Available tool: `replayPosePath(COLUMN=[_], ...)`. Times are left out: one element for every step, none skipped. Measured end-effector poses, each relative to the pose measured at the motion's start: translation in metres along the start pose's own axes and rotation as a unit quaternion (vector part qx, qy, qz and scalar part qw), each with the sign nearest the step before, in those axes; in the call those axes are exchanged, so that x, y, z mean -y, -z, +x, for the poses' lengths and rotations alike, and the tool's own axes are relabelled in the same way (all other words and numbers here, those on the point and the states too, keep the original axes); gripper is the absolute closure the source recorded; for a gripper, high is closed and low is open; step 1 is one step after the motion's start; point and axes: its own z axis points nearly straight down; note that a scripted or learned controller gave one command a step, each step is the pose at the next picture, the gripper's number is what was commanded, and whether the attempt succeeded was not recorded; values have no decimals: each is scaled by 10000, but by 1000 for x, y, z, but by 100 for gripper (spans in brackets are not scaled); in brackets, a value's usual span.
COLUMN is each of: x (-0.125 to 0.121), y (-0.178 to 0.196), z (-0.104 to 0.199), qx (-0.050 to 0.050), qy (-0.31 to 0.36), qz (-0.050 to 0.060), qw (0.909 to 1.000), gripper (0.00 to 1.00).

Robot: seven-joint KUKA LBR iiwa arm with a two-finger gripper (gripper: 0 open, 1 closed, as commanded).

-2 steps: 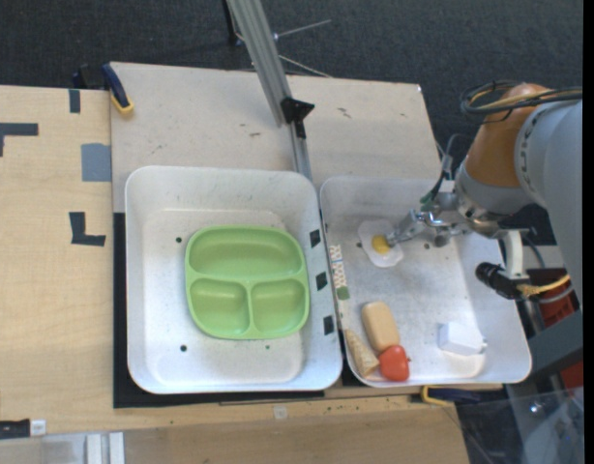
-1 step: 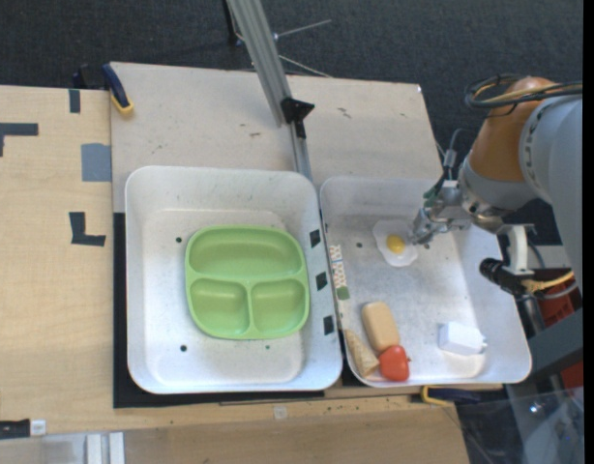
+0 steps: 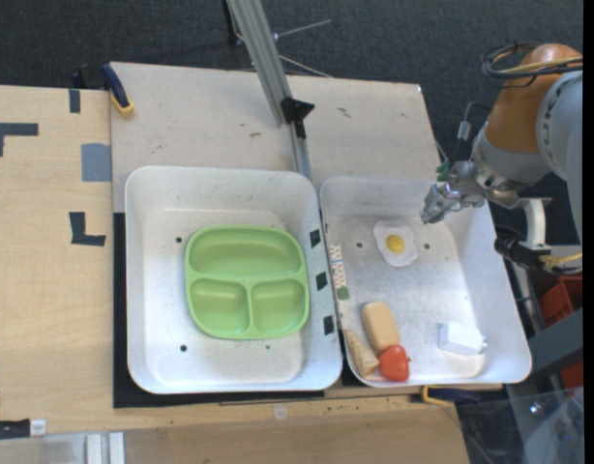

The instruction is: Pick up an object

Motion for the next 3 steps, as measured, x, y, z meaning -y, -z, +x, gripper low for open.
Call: replayPosePath(x=[-8, -18, -32], y=[49, 107, 105], z=[8, 5, 54], qx=[-2, 2, -14], qy=[2, 0, 20], qz=[-1, -7, 20], qw=[10000, 10000, 10000], gripper=[100, 100, 100])
